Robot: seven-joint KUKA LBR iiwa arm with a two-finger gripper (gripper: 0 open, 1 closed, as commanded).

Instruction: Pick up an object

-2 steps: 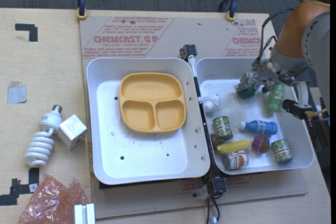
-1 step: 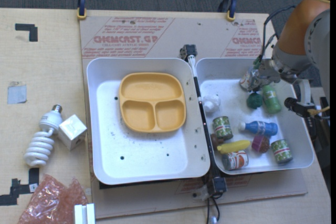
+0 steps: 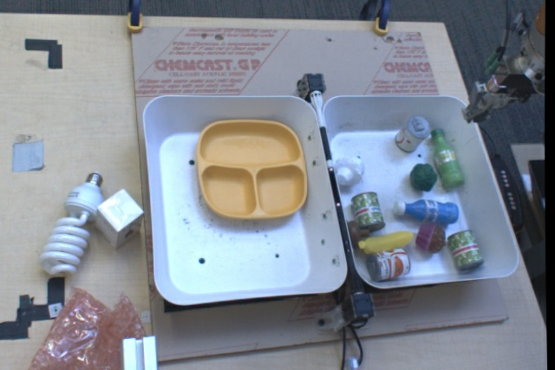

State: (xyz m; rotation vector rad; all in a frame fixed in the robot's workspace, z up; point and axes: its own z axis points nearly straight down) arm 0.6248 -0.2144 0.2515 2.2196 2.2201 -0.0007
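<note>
A yellow three-compartment tray [image 3: 252,167] is seen in the left bin [image 3: 165,186]. Small objects are scattered in the right bin [image 3: 496,178]: a green bottle [image 3: 447,159], a blue bottle [image 3: 431,210], a yellow banana [image 3: 387,243], cans. The tool [image 3: 486,102] is seen at the frame's right edge; its opening cannot be told.

Tray [image 3: 252,167] in left bin [image 3: 165,212]; bottles, cans in right bin [image 3: 503,186].

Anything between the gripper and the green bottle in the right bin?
Nothing visible. The gripper hangs outside the right bin's upper right rim; the green bottle lies just inside it, with bare bin floor between. The silver can sits off to the side.
</note>
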